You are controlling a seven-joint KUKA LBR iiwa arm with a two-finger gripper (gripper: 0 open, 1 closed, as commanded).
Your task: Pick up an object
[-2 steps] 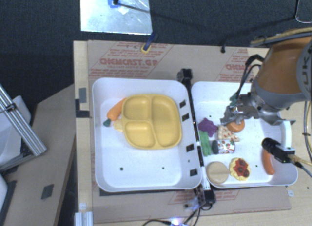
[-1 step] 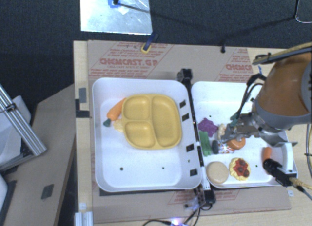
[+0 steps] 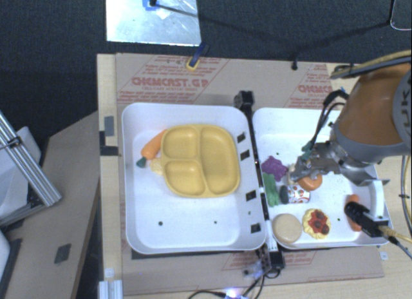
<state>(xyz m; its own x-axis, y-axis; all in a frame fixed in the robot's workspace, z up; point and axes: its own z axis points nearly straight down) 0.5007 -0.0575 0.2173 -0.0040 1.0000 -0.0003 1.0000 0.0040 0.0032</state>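
My gripper (image 3: 304, 174) hangs low in the right bin (image 3: 283, 124), near its middle. Right under and beside it lies a round orange thing (image 3: 312, 182), partly covered by the gripper. A small white and red can (image 3: 298, 194) lies just in front of it. To the gripper's left are purple grapes (image 3: 275, 165) and a green piece (image 3: 272, 192). Nothing is visibly lifted.
A tan bun (image 3: 288, 227) and a small pizza (image 3: 315, 222) lie at the right bin's front. An orange piece (image 3: 352, 200) sits near its right wall. The left bin (image 3: 138, 182) holds a yellow divided plate (image 3: 196, 160) and a carrot (image 3: 152, 145).
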